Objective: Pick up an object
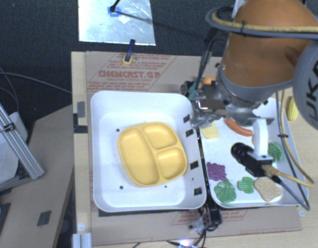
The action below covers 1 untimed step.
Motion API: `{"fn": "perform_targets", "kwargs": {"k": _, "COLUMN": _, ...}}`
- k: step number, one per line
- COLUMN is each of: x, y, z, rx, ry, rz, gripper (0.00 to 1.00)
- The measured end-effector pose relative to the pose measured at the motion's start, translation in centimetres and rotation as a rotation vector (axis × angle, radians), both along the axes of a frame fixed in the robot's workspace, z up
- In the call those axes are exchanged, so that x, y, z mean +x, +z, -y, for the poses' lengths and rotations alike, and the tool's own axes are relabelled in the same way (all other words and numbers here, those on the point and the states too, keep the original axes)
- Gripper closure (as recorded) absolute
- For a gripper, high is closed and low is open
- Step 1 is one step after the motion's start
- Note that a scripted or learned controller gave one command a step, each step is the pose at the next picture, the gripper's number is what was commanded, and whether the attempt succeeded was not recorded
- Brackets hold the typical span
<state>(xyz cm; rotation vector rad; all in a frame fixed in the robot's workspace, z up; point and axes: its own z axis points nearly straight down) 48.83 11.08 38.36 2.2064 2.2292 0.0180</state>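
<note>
The arm (pixel 270 45) is the biggest thing here, its orange band and grey wrist coming in from the right and hanging over the far end of the right bin (pixel 224 150). Under both bins lies a brown cardboard sheet (pixel 148 68) with red lettering, and behind it on the dark floor sits a shiny silver sheet (pixel 116 12). The 2 white bins stand side by side, touching along the middle wall. The left bin (pixel 107 133) holds a yellow plate (pixel 152 153) with 3 compartments, lying flat near its middle. The gripper (pixel 201 117) hangs low at the far end of the middle wall, just over the seam between the 2 bins; I cannot tell whether it is open or closed, and nothing can be seen held in it. Just beside it, inside the right bin, is a pale yellow block (pixel 210 132), and next to that an orange-red sausage (pixel 239 128) partly under the wrist. At the near end of the right bin are a tan bread slice (pixel 268 188), a green leaf (pixel 225 190), a purple grape bunch (pixel 216 170) and a small green piece (pixel 246 185). Another green piece (pixel 275 150) lies by the right wall.
</note>
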Motion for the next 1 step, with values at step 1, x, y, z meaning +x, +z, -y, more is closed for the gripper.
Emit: {"fn": "perform_targets", "kwargs": {"k": 1, "x": -0.21, "y": -18.92, "z": -4.41, "rx": -0.007, "ry": -0.006, "rz": -0.026, "gripper": 1.00}}
